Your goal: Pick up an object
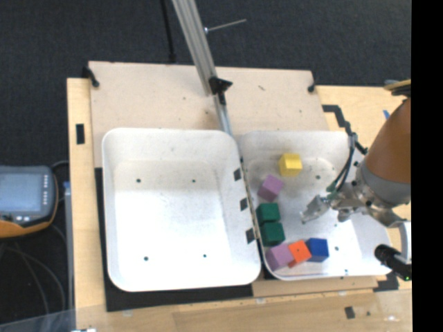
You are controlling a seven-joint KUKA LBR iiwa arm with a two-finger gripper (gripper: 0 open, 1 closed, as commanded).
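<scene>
- The gripper hangs over the right bin, and I cannot tell how it is set; no block sits in it.
- All blocks lie in this bin: yellow block, blue block, orange block, green blocks.
- I judge that nothing is picked yet; choosing, grasping and lifting are left.

A pale wooden bench top carries two shallow white plastic bins side by side. The left white bin sits against the right white bin, their inner walls touching. A lighter beige board lies on the bench behind the left bin, and a slanted silver metal rail rises from the board's middle, behind that bin's right corner.
</scene>
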